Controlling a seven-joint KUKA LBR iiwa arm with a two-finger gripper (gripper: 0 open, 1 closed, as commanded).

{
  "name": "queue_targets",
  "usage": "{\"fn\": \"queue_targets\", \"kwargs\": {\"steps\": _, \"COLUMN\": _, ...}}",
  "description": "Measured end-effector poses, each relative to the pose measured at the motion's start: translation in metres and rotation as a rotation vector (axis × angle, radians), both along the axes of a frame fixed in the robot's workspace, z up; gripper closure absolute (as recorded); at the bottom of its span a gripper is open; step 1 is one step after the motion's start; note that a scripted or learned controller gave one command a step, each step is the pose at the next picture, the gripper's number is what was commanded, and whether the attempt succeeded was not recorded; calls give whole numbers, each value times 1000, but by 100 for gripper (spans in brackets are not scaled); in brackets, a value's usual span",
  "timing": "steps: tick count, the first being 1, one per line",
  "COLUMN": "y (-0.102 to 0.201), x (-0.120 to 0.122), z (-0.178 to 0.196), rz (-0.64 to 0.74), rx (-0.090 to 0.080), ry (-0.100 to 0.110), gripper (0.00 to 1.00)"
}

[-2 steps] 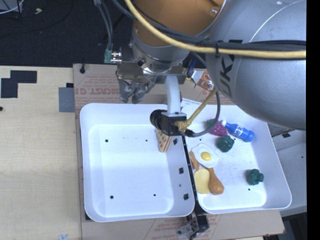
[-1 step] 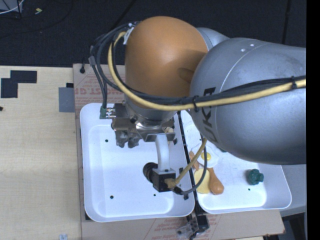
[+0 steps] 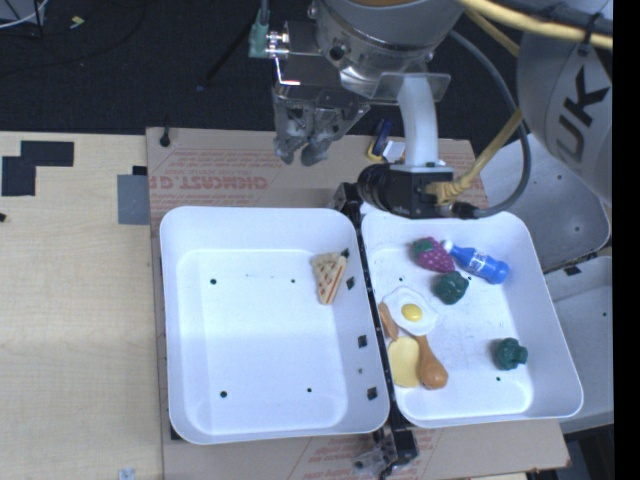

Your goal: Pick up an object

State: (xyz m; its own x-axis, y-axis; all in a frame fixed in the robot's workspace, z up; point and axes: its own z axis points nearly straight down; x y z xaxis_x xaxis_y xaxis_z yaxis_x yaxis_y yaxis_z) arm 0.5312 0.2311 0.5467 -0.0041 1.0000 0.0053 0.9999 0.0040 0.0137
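Overhead, gripper (image 3: 305,148) aperture unclear, left bin (image 3: 190,268) holds waffle (image 3: 328,277), right bin (image 3: 540,298) fried egg (image 3: 410,313)

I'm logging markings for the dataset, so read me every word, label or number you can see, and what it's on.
"UK", partial letters cut off by the frame edge, on the grey robot arm.
Red print on the cardboard sheet behind the bins: upside down and too blurred to read.
Label on the blue bottle: too small to read.

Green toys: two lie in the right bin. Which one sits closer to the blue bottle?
The upper green toy, just below the blue bottle and beside the purple grapes. The other green toy lies apart, near the bin's right wall.
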Motion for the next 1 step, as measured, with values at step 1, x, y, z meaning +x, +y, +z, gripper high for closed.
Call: {"fn": "queue_targets", "kwargs": {"steps": 1, "y": -5, "x": -50, "z": -147, "rz": -5, "rx": -14, "ry": 33, "gripper": 100}}
